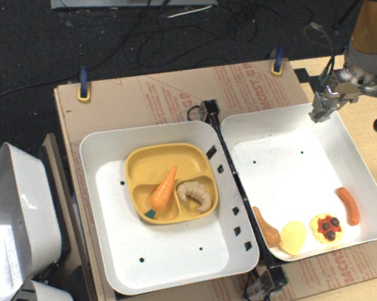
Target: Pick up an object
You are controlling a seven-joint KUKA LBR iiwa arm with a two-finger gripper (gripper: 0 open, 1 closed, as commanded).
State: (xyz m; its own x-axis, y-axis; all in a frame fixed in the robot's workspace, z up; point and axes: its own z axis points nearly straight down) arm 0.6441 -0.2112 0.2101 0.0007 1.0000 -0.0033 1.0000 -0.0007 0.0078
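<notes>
Arm: reaching in from right, over right bin's (357, 149) far corner.
Gripper (321, 111): finger state impossible to tell.
Objects: sausage (349, 205), yellow piece (293, 237) in right bin.
Writing: red cardboard print, unreadable.

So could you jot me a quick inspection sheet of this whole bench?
Surface: cardboard-covered bench bearing two shallow white bins.
Job's things: left bin holds a yellow divided plate with a toy carrot and a shrimp; right bin holds a drumstick, yellow round piece, small tart and sausage.
Clutter: nothing seen.
Grippers: gripper over right bin's far corner.
Cables: black cables on the floor.
Surroundings: two yellow clamps.
</notes>
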